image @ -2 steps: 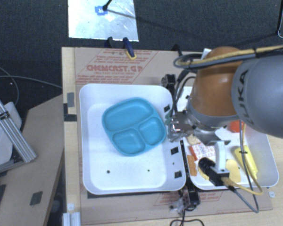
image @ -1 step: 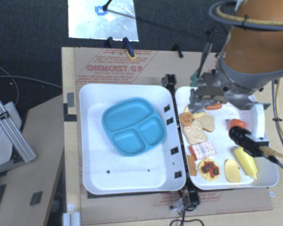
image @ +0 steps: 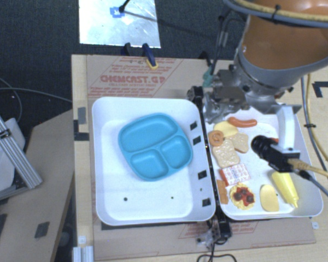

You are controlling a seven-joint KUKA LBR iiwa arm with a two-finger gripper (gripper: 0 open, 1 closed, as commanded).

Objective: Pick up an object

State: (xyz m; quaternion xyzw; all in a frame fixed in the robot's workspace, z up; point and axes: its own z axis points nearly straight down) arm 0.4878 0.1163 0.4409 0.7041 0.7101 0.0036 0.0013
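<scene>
While the gripper (image: 216, 103) hangs over the far left corner of the right shallow white bin (image: 309, 192), close to the wall it shares with the left shallow white bin (image: 109, 195), you should count the pick as not yet done. Nothing shows lifted or carried. The wrist housing hides the tip, so you cannot tell whether the gripper is spread or closed.

Where the candidates lie:
- Right bin, far end, nearest the gripper: red-orange toy sausage (image: 242, 122), with a pale yellow rounded toy piece (image: 225, 129) just near of it and a small brown round toy cookie (image: 216, 138) beside the dividing wall.
- Right bin, middle: tan toy toast slice (image: 241, 142) touching a tan square cracker (image: 226, 154); near of these, a red-and-white wrapped toy packet (image: 235, 173).
- Right bin, near end: small round toy pizza with red topping (image: 242, 196), pale yellow oval toy piece (image: 269, 198), and a yellow tapered toy (image: 286, 185) at the right, possibly a banana.
- Left bin: blue plastic three-compartment tray (image: 154, 146), alone, flat and well apart from the gripper.

Judgement: you are early in the task, at the approach stage. Still to do are the descent onto one piece, the closing, and the lift clear of the bin. The sausage and the yellow rounded piece look likeliest, going by nearness alone. The pieces sit crowded, so watch for a grab that nudges neighbours.
</scene>
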